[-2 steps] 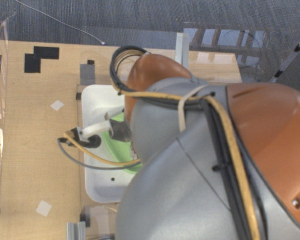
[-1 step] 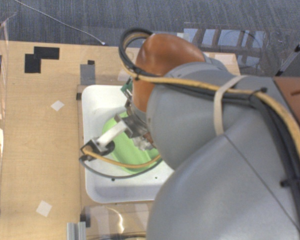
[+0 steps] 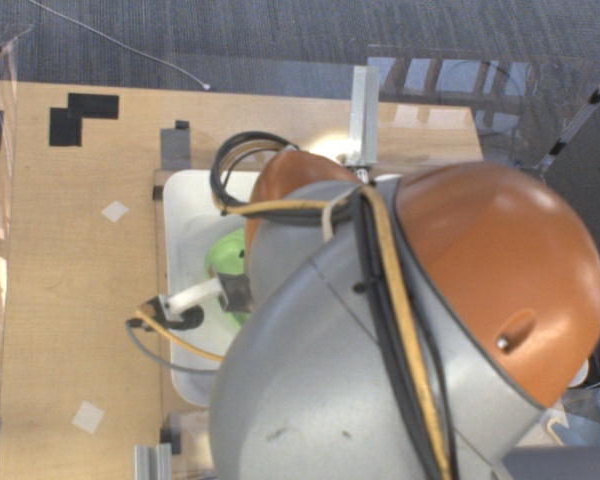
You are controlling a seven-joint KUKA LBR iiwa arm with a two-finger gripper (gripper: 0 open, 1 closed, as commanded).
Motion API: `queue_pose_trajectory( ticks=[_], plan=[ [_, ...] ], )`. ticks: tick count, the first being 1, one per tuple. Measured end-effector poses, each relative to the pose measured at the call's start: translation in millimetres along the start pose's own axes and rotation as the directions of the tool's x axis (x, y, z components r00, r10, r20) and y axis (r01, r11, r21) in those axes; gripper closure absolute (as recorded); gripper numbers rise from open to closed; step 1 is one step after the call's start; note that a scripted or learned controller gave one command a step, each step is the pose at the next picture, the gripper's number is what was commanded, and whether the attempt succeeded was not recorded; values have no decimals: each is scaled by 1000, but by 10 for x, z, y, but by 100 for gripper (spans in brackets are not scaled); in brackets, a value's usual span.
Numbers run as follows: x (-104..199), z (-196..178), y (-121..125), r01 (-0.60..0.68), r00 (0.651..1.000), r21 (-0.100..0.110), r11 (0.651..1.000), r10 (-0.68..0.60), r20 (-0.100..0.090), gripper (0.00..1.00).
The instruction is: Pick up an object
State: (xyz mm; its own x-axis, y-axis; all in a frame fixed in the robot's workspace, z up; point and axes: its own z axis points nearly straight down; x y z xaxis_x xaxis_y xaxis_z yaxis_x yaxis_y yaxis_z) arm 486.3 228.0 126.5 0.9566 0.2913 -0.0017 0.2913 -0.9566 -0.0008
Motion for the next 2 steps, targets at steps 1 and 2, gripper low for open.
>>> queue_pose_trajectory(
  ticks=[1,2],
  plan=[
    [439,316,74,-92,996,6,996,92,-16,100],
    [143,-336,-41,44,999,2,999,-44,-6,100]
  ],
)
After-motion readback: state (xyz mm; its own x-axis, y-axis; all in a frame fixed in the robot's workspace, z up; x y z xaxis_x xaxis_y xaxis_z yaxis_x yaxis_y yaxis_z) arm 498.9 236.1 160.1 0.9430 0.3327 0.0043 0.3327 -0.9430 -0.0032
